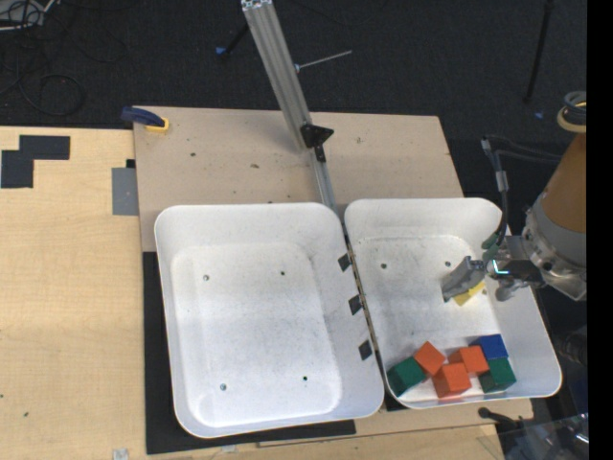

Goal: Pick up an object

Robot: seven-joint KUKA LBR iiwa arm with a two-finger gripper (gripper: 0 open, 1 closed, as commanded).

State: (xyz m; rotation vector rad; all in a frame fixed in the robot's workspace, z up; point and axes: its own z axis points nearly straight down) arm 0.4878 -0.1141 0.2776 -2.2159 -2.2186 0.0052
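The worktop bore two white bins; the hand hung over the right bin, clenched on a yellow block. Below the hand lay orange, green and blue blocks. No writing was legible.

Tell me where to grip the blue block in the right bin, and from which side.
Judging from this view, take the blue block by its left and right faces, coming straight down. Its top is bare, but an orange block crowds its left and a green block sits just in front, so the fingers have little room. The gripper hangs farther back in the right bin.
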